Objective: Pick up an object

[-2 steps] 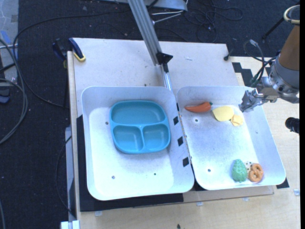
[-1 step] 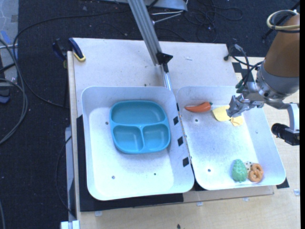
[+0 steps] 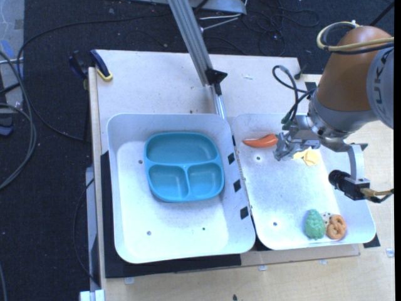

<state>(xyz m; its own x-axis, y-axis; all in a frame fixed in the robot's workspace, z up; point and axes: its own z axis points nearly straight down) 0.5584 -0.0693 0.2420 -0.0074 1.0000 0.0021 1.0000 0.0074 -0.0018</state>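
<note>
Camera view, from above: a pale counter (image 3: pixel 156 83) carries two shallow white bins side by side. The left bin (image 3: pixel 125 231) holds a smooth blue plastic plate (image 3: pixel 184 166) with three compartments, lying near its upper middle, with bare floor open below and to the left. The right bin (image 3: pixel 282 224) is mostly bare through its middle. An orange carrot-shaped toy (image 3: pixel 259 141) lies near its upper left edge, long axis roughly level, thin end pointing left. The pincer (image 3: pixel 287 149) sits low just right of the carrot; whether it is released or clenched cannot be told. A yellow piece (image 3: pixel 309 158) lies just beside it. In the lower right corner, a bumpy green toy (image 3: pixel 314 224) touches a brown pretzel-like toy (image 3: pixel 336 226).
</note>
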